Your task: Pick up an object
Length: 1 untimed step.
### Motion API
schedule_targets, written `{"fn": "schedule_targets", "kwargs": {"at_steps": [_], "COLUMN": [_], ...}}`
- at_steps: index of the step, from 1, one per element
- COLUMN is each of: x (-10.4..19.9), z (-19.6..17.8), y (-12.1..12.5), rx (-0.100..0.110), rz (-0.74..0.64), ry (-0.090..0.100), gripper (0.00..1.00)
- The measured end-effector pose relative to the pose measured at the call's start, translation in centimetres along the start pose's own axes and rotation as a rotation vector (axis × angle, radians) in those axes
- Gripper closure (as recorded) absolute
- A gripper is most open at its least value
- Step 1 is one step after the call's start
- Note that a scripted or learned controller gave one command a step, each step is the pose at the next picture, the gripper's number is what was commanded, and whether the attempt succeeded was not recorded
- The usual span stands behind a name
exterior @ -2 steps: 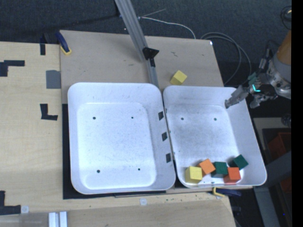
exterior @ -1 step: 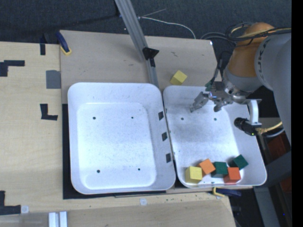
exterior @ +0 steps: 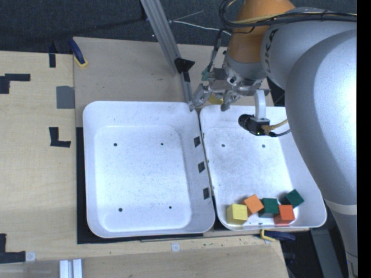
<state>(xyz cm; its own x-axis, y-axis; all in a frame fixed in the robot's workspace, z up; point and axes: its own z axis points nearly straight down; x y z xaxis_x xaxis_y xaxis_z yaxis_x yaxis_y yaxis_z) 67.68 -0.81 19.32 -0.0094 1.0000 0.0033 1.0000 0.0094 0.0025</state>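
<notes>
Your arm reaches in from the right, its gripper poised over the right bin's far rim, jaws spread, pinching nothing.

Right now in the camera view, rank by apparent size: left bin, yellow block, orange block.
1. left bin
2. yellow block
3. orange block, only slightly smaller-looking than the yellow; that ranking is unsure.

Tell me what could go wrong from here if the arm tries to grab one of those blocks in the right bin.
1. The gripper sits at the far rim of the right bin, while the blocks lie at the near edge, so it may close on nothing.
2. The yellow block, orange block and green block are packed together; fingers could shove neighbours rather than straddle one.
3. The blocks hug the bin's sloped wall, which may block a finger.
</notes>
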Motion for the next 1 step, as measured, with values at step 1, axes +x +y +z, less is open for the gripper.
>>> {"fn": "schedule_targets", "kwargs": {"at_steps": [1], "x": [9.91], "z": [0.18], "y": [0.50], "rx": [0.003], "rz": [0.000], "ry": [-0.001], "gripper": [0.00]}}
